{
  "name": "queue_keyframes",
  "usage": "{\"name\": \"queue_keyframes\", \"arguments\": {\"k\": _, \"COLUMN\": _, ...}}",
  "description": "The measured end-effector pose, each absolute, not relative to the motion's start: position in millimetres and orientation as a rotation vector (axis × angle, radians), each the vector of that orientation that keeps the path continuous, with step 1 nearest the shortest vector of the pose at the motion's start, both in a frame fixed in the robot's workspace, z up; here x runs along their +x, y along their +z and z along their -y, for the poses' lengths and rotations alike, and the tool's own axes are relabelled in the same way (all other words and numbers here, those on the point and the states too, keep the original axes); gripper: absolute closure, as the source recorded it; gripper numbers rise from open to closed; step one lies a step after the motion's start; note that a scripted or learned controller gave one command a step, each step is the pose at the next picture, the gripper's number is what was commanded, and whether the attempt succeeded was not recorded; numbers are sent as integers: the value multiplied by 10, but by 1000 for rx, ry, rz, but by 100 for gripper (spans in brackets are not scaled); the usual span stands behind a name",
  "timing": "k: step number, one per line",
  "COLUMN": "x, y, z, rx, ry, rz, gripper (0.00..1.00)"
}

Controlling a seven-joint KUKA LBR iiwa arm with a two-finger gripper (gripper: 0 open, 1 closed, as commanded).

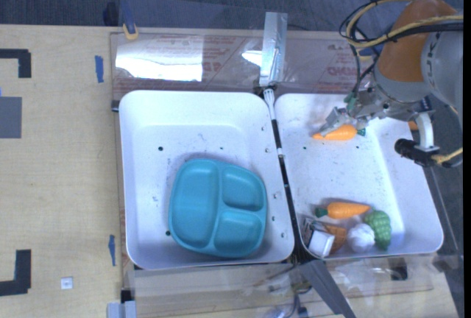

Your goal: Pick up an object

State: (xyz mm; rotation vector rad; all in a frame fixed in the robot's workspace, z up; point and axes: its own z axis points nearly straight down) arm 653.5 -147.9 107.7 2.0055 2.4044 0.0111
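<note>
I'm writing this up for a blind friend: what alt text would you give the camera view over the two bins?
A grey robot arm's gripper hangs at the far end of the right white bin, just above a toy carrot. Nearer in that bin sits a cluster of toy food. The left bin holds a blue divided plate.

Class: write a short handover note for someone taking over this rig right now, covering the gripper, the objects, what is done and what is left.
Gripper: low at the far end of the right bin, right beside a toy carrot; grip cannot be judged.
Objects: another carrot, a green toy and a white ball clustered at that bin's near end; a blue divided plate in the left bin.
Done: nothing visibly lifted.
Left: grasp and lift one object.
</note>
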Motion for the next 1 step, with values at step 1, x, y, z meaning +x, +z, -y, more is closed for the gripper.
{"name": "queue_keyframes", "arguments": {"k": 1, "x": 6273, "y": 1628, "z": 1477, "rx": 2004, "ry": 6, "rz": -2410, "gripper": 0}}
